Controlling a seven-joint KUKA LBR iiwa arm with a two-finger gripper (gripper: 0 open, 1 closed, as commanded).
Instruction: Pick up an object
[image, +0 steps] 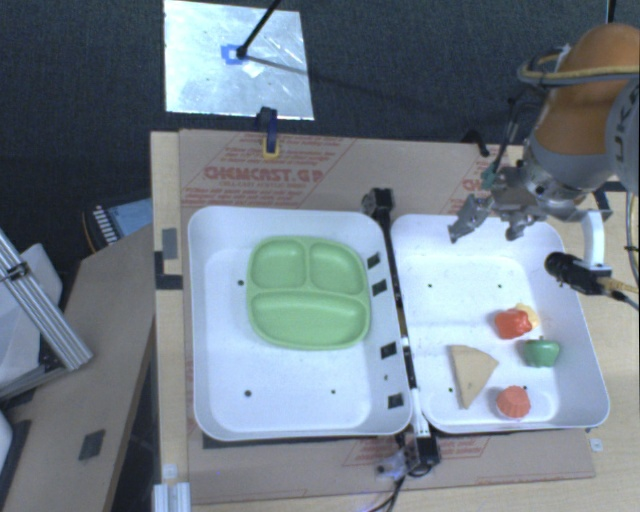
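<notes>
Above the right bin's (585, 380) far edge hangs the gripper (492, 224), jaws spread and holding nothing. Near its front corner lie a red toy (513, 323), green apple (542, 351) and tan wedge (470, 372).

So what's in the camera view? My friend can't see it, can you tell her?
The robot's gripper hangs open above the far edge of the right bin, holding nothing. That bin holds a tan wedge and small red and green toy foods; the left bin holds a green divided plate.

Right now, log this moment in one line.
gripper: open, above right bin far edge | holding nothing | toy foods untouched
</notes>
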